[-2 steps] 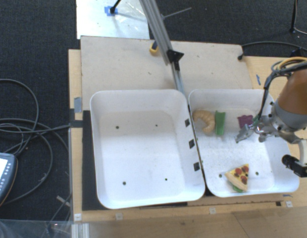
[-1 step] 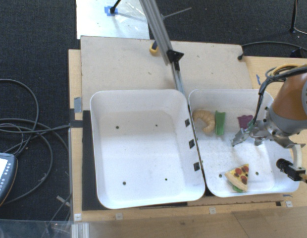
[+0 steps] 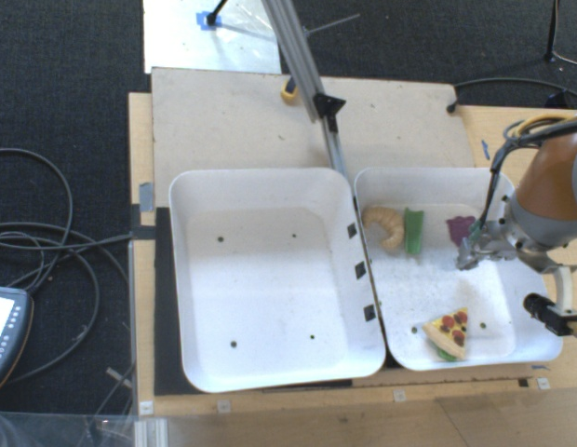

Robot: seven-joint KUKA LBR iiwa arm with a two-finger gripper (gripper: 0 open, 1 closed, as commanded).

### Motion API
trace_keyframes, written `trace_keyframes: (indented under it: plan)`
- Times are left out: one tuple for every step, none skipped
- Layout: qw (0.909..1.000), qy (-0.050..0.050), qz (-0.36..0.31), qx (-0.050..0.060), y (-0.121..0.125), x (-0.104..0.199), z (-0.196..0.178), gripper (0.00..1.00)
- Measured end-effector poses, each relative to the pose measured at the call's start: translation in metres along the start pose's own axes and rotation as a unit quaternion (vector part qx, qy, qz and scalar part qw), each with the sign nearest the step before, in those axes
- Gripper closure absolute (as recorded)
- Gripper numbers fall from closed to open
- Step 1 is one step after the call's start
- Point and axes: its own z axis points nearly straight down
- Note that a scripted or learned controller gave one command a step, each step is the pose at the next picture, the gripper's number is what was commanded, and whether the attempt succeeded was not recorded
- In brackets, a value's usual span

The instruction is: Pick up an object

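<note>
hovering over the right bin (image 3: pixel 400 182), the arm (image 3: pixel 547 194) reaches in from the right, and the claw (image 3: pixel 469 255) sits low near the bin's far right side, though whether it's open or closed i cannot tell. the purple piece (image 3: pixel 460 226) is right there, just up from the tip, closest of the lot. further left lie the tan croissant (image 3: pixel 386 225) and green piece (image 3: pixel 414 230), touching. the pizza slice (image 3: pixel 449 331) waits near the front wall.
</note>
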Motion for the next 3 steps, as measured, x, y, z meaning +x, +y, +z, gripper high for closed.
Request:
trace_keyframes:
  plan:
    - [1.0000,0.000,-0.001,-0.001,0.001,-0.002,-0.044,1.00]
    - [1.0000,0.000,-0.002,-0.001,0.009,0.004,-0.091,1.00]
    - [1.0000,0.000,-0.002,0.000,0.010,0.003,-0.117,1.00]
